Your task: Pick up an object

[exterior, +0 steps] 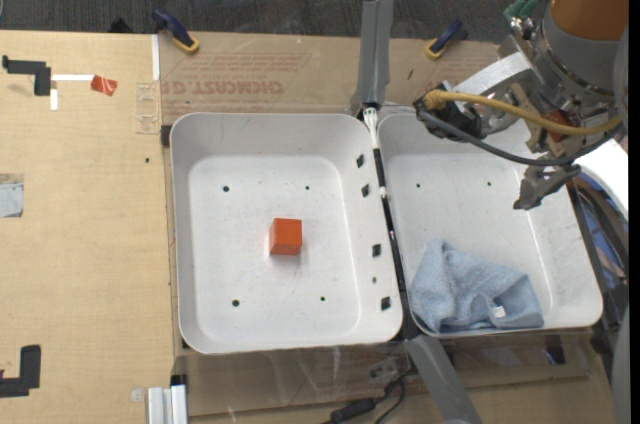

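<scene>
An orange-red block (pixel 286 237) lies alone near the middle of the left bin (pixel 200 212). A crumpled light blue cloth (pixel 475 290) rests in the front part of the right bin (pixel 450 172), against its near wall. My gripper (pixel 535 190) hangs over the right side of the right bin, above and behind the cloth and well apart from it. I see nothing held in it. The wrist and its cables hide the bin's back right corner.
A grey divider bar (pixel 375 62) runs between the bins at the back. Blue and orange clamps (pixel 175 30) (pixel 445 37) grip the cardboard behind the bins. A wooden board (pixel 80 212) with a small red piece (pixel 103 85) lies to the left.
</scene>
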You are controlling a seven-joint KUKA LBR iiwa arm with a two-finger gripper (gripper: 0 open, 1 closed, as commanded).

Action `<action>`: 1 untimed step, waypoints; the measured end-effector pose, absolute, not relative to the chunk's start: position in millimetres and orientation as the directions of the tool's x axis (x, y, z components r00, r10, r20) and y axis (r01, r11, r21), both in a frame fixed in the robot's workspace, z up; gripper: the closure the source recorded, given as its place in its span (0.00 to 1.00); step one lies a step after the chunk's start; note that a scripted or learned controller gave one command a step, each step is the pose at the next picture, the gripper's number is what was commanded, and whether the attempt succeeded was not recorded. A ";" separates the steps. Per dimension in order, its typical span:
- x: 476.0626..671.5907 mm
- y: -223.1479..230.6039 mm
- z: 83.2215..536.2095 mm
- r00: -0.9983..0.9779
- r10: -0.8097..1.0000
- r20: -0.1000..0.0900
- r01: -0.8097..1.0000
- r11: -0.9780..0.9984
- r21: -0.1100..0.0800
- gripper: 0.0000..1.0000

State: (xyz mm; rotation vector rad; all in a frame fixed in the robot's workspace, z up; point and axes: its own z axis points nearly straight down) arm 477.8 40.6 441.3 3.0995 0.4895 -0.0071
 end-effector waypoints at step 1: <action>478.7 68.2 441.5 0.980 0.197 -0.002 0.197 -0.980 0.004 0.00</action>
